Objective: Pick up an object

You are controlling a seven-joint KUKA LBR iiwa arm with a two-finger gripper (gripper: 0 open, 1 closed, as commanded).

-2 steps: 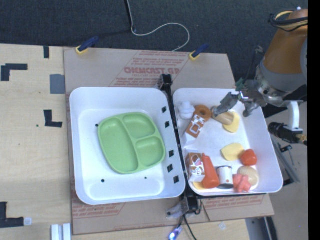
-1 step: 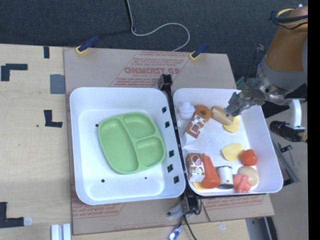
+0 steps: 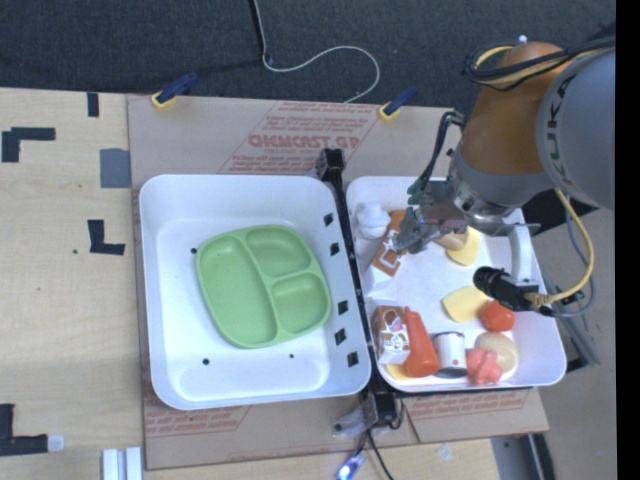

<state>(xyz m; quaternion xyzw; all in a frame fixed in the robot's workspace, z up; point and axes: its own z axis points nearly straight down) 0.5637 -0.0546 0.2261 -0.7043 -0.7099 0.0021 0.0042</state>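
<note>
Nearest us, high at the right of the frame, sits the arm (image 3: 510, 118) with its orange band, reaching down and leftward into the right bin (image 3: 556, 356). The gripper (image 3: 412, 230) hangs low in that bin's upper left part, over or against a small orange packet (image 3: 387, 259). We cannot tell whether the gripper is spread or closed, since the wrist hides its tip. Nor can we tell whether the packet is touched or merely lies beneath.

Step, as we judge it: approach to, or closing on, a target. Nothing is visibly lifted clear. The likeliest target is the orange packet, centre-right of the frame, near the wall between the bins. The next move calls for a firm closure on it, then a straight lift.

Edges and room:
- The packet lies close to the right bin's left wall, so a sideways drift leftward risks that wall.
- A small white object (image 3: 370, 218) sits just above the packet in the frame, in the bin's upper left corner.
- A yellow piece (image 3: 460, 249) lies just right of the gripper.
- The middle of the right bin, below the gripper, is bare and gives the clearest room.
- The lower part is crowded: a printed carton (image 3: 393, 330), a red bottle (image 3: 420, 348), a silver can (image 3: 450, 349), a second yellow piece (image 3: 462, 304), a red round thing (image 3: 497, 317) and a pale round thing (image 3: 497, 348), all near or touching one another.
- The left bin (image 3: 160, 208) holds a green divided plate (image 3: 265, 286), with open white floor around it.

Straight up looks to us the safest way out.
</note>
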